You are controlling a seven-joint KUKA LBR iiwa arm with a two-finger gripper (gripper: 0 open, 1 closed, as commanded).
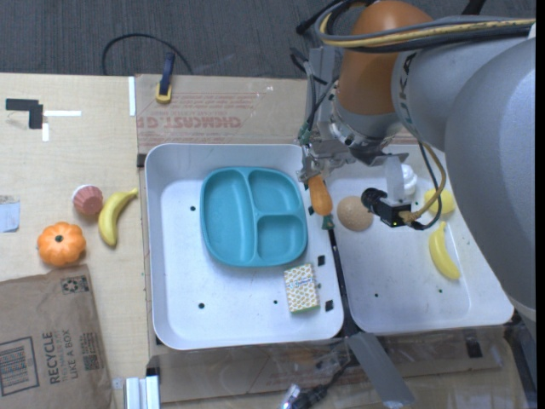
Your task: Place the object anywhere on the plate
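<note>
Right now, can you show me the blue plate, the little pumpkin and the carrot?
Blue divided plastic plate (234, 211), camera view, large compartment.
Small orange pumpkin (61, 244), camera view, its middle.
Orange carrot (320, 198), camera view, its body.

the arm (477, 100) was bulky, smooth and pale grey, with a rounded glossy orange band (375, 54) above the wrist; black and yellowish cables (409, 32) looped over it, and thin wires trailed past a metallic wrist block

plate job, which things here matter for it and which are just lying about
For the job: teal divided plate, carrot at the hand.

Lying about: potato, bin banana, cracker box, bench banana, small pumpkin, cupcake.
</note>
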